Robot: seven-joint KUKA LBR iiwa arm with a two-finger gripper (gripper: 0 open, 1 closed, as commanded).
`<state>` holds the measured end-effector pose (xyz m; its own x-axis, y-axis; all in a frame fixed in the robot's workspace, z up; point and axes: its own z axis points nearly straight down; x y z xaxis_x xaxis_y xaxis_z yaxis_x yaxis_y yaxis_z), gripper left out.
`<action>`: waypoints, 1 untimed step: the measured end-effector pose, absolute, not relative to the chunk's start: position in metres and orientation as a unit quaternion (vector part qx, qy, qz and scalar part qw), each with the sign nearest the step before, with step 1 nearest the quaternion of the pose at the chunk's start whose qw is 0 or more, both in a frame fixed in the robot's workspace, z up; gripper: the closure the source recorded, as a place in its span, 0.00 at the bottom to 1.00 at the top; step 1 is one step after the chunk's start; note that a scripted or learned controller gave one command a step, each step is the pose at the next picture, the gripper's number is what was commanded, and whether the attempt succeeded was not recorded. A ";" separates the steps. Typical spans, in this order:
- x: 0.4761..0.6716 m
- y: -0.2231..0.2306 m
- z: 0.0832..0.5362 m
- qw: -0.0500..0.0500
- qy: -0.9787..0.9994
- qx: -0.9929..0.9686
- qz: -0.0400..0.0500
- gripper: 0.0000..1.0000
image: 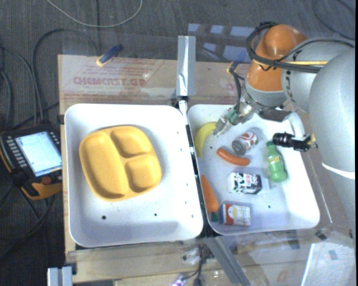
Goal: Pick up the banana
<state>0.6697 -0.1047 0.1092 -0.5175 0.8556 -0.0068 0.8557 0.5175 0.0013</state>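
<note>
Step in hand: approach to the grasp, by the look of it; banana (204,136) not yet lifted, lying in the right bin (304,214).
Banana: yellow, curved, at the upper-left corner of the right bin, close against the wall shared with the left bin (77,219); right end partly covered by the gripper.
Gripper (225,123): low over the banana's right end, reaching in from the upper right beneath the orange band (274,43); tips touching or just beside the fruit, cannot tell which.
Fingers: slightly parted, a narrow gap between them; nothing seen held between them.
Neighbours in the right bin: orange sausage (232,157) just below and right of the banana; tilted can (245,142) near the gripper's right; green bottle (277,162) further right; small milk carton (246,183) toward the middle; carrot (209,195) along the left wall; small juice box (234,214) at the bottom.
Left bin: yellow divided plate (120,161) well apart from the work.
Next move calls for: probably setting the fingers astride the banana's narrow width, closing firmly, then a straight lift.
Risk, as a judgement: grip near one end likely to let the curved fruit swing or slip; shared wall leaves little room on that side; sausage and can near enough to be nudged.
</note>
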 end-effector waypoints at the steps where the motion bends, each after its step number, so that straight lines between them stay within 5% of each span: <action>1: 0.665 -0.104 0.113 -0.006 0.747 0.664 -0.005 1.00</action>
<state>0.6649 -0.1045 0.1134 -0.1175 0.9931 0.0016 0.9930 0.1175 -0.0150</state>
